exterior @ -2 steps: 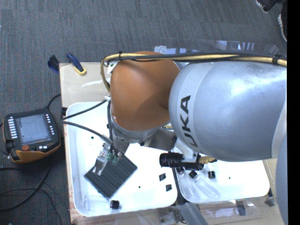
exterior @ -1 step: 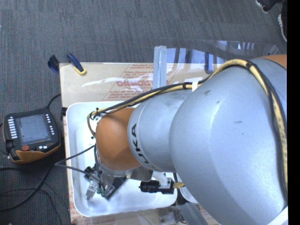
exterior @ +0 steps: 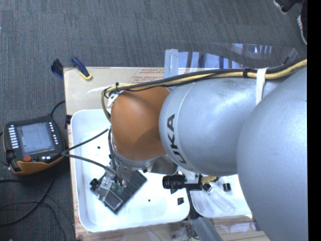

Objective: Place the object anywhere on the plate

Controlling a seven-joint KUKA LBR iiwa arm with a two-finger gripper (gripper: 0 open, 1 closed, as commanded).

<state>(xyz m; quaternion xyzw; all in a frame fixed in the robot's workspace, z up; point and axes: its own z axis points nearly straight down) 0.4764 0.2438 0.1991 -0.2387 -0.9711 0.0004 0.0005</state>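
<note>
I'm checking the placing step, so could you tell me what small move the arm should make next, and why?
Probably lift the arm a little. It covers most of both bins, with the gripper low over the left bin, so I cannot see an object or plate to aim at.

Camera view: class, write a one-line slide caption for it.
KUKA arm reaches over the left white bin, its gripper low inside; a teach pendant lies on the carpet.

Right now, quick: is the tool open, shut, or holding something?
Tool: cannot be told; it hangs low over the left bin, seen from above, with nothing visibly held.
</note>
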